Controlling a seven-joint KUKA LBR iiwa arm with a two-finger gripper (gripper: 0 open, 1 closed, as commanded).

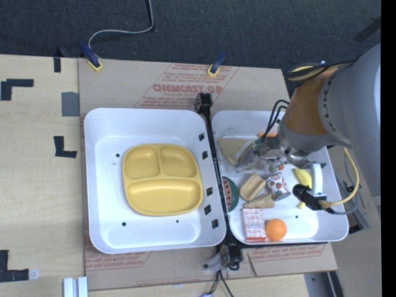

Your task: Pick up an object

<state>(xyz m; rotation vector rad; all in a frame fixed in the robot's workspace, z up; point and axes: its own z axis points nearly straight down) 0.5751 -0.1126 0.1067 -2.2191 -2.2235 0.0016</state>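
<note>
Gripper (pixel 263 153) down low in the right bin (pixel 331 231), jaws lost in clutter so I cannot tell their state, hanging just above the tan wedge (pixel 252 186) near the orange (pixel 276 229): best to centre, then close squarely.

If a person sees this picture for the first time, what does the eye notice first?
First, the yellow divided plate, alone in the left bin. Next, the grey and orange arm reaching from the right over the right bin, which is crowded with small items, including an orange ball near its front edge.
</note>
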